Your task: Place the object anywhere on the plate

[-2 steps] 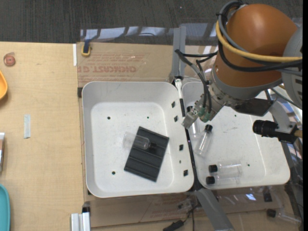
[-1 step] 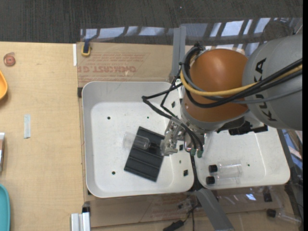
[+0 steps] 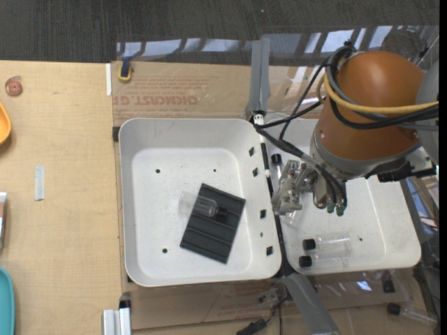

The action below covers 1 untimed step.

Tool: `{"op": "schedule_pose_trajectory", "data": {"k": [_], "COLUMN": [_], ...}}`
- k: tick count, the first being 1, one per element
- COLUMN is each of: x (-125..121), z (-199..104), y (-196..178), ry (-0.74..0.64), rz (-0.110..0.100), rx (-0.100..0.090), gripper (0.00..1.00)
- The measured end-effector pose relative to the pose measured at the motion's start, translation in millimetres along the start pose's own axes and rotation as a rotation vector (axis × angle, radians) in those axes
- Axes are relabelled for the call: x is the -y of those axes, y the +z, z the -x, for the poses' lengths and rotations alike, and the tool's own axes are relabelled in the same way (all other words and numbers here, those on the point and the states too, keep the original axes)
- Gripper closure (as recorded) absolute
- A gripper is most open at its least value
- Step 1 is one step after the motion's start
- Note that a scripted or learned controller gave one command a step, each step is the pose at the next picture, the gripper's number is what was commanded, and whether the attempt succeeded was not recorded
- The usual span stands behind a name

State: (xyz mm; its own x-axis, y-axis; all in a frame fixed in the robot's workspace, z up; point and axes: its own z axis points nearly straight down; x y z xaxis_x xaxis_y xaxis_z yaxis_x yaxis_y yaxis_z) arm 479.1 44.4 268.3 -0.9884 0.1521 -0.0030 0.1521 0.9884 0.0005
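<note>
A black rectangular plate (image 3: 213, 225) lies tilted in the left bin (image 3: 140, 187), a little right of its middle. A small clear plastic object (image 3: 198, 204) rests at the plate's upper left edge, partly on the plate and partly over the bin floor. My gripper (image 3: 290, 197) hangs below the orange wrist band (image 3: 374, 96), over the left edge of the right bin (image 3: 391, 229), just right of the divide between the bins. It is well clear of the plate, and I see nothing in it.
Two clear vials with black caps (image 3: 325, 248) lie at the front of the right bin. Cables run from the wrist across the rim between the bins. A cardboard sheet (image 3: 181, 93) lies behind the left bin, and wooden bench top lies to the left.
</note>
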Motion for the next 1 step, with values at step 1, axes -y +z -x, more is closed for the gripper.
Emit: {"op": "schedule_pose_trajectory", "data": {"k": [1], "x": [-105.4], "z": [-16.3], "y": [-49.7], "ry": [-0.362], "rz": [0.002], "rx": [0.000], "gripper": [1.00]}}
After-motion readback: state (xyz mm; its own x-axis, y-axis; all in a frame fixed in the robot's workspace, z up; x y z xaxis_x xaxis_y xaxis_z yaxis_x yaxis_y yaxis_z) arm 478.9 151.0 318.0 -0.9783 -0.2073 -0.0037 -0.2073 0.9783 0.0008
